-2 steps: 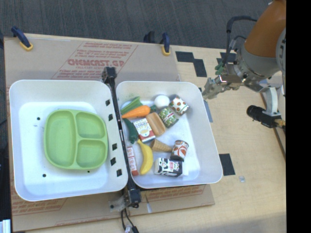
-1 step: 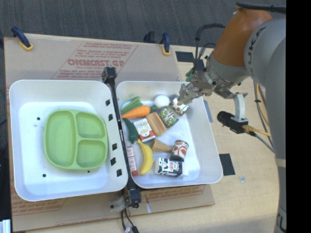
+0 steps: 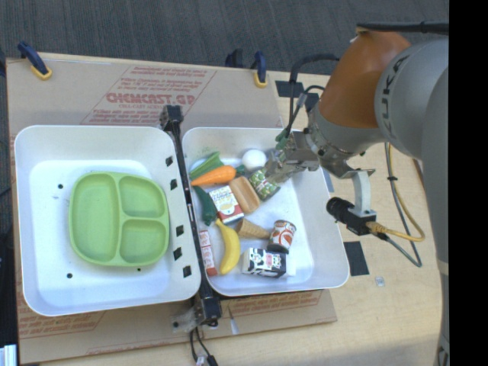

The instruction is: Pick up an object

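You see the grey arm with its orange band reaching in from the right, bent over the upper right part of the right bin. To its left lies the left bin, which bears a green divided plate; both bins rest on a brown cardboard sheet held by blue clamps at the far edge.

The gripper hangs low in the right bin, near its far right corner. Its tip sits right at a small green patterned packet, which lies tilted just below and to the left of the tip, touching it or nearly so. You cannot tell from this view whether the jaws are spread or pressed together, nor whether the packet sits between them.

The other things lie to the left and nearer the front. A yellow banana lies along the left side, with a black-and-white carton to its right at the front. An orange carrot lies near the far left, and a tan sausage-like piece rests just left of the packet. A small red-and-white box sits between carrot and banana. A red can lies on its side above the carton. A white egg sits near the far wall, just left of the gripper.
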Robot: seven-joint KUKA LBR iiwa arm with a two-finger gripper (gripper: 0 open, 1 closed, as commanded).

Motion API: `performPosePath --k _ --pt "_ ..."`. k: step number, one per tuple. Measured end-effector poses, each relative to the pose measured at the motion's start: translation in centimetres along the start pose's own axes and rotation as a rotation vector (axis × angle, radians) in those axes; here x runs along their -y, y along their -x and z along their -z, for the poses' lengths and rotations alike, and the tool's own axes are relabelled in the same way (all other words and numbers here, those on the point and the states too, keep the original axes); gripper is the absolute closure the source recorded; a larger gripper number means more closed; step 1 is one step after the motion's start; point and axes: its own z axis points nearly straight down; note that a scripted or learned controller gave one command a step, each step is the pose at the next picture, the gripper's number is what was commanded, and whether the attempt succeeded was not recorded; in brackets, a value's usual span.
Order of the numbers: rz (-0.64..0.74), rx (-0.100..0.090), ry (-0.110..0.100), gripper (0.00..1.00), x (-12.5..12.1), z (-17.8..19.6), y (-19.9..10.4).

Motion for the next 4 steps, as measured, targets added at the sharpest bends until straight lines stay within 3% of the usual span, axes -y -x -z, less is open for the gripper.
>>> performPosePath --k 1,2,3,4 --pt "-0.002 0.001 0.000 1.00 -2.6 -2.9 1.6" --pt "0.000 0.000 0.001 1.00 1.6 0.4 -4.2" --pt "0.000 0.000 0.001 1.00 7.0 1.4 -8.5" --pt "0.000 0.000 0.001 1.00 7.9 -2.5 -11.0"
